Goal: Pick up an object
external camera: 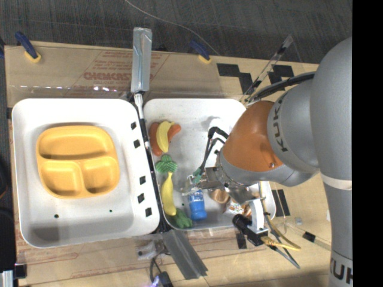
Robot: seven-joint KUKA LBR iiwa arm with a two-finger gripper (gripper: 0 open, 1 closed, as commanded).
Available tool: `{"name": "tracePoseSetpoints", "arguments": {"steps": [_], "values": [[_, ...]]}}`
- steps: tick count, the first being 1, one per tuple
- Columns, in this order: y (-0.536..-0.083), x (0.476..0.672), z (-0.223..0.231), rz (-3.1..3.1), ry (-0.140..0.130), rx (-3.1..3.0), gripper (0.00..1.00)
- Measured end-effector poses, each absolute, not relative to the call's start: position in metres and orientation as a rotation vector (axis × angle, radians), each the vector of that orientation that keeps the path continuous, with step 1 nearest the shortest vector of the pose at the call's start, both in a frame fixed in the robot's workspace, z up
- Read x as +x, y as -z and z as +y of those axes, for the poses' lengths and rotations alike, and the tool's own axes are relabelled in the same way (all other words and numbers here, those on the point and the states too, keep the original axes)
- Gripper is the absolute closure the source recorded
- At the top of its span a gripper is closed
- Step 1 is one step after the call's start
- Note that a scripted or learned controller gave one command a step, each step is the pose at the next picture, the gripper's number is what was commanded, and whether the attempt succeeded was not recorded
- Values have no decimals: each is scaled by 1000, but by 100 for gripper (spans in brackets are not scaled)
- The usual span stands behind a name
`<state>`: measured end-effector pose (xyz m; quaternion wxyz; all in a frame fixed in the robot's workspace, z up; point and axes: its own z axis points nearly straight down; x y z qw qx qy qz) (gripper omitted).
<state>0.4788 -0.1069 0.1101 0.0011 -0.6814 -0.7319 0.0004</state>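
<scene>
My gripper [200,183] hangs low over the near part of the right bin [191,109], mostly hidden under the orange wrist. Just below it a small blue can [196,208] stands on the bin floor. A brown round item [219,195] lies to the right of the can, partly under the arm. Along the bin's left wall lie a yellow banana [169,194], a green leafy toy [166,163], and another green piece [182,221] at the near corner. Farther back sits a yellow fruit [161,136] with an orange-red piece [174,130] against it.
The left bin [24,160] holds a yellow divided tray [78,159]. A grey metal bar [141,58] stands at the back between the bins. The arm's bulk covers the right bin's right side. Cardboard [72,64] lines the bench behind.
</scene>
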Motion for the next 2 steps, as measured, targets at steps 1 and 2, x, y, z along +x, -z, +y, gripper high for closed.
{"name": "tracePoseSetpoints", "arguments": {"steps": [1, 2], "values": [[-193, 552, -84, -2265, 3, -2178, 100], [-190, 511, -16, -2129, -5, -2302, 100]]}}
